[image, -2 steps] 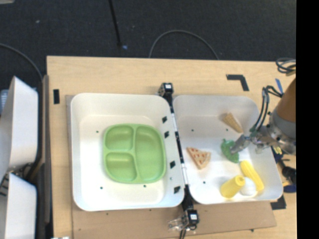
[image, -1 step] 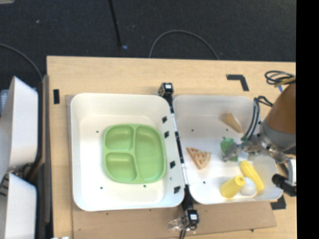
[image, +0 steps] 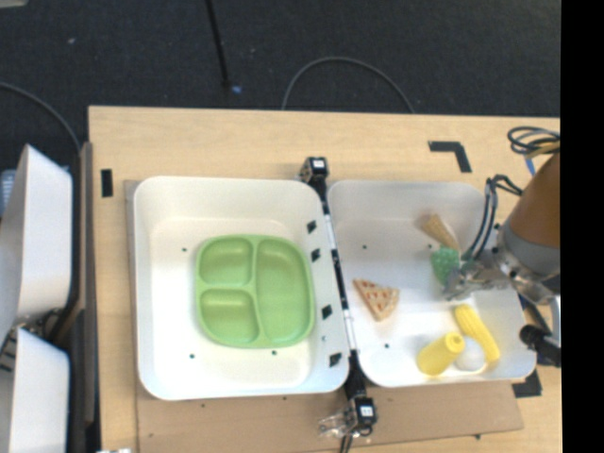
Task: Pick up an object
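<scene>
— Pale wooden bench (image: 236,140) carrying two white bins; nearest us, a yellow cup (image: 436,357) and corn cob (image: 477,333) are lying in the right bin (image: 377,215).

— Then a waffle wedge (image: 377,299), a green piece (image: 444,264), a tan cone (image: 438,227).

— The gripper (image: 464,281) is hovering beside the green piece; its grip, I can't tell.

— Left bin (image: 165,215) is holding a smooth green divided plate (image: 254,290).

Green obj (image: 444,264) in right bin (image: 396,206), touching pincer (image: 457,281); grasp unclear.

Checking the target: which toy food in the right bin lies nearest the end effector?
The small green toy, right beside the end effector; the pizza slice and yellow corn cob lie farther off.
</scene>
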